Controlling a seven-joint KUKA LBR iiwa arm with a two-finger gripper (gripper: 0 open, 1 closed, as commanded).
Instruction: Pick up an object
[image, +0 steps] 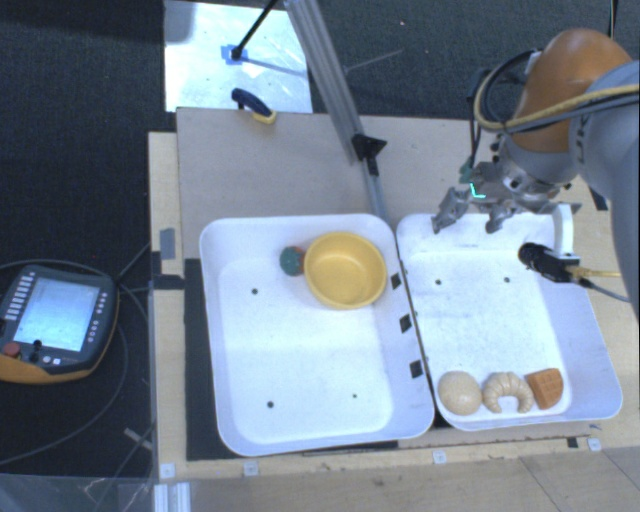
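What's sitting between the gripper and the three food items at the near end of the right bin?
Nothing: in the camera view, bare white bin floor separates the gripper from the round bun, croissant and brown piece.

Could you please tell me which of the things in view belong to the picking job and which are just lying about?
Part of the job:
end effector, open
yellow bowl
green ball
egg
croissant
orange block
left bin
right bin

Just lying about:
control tablet
clamp
metal pole
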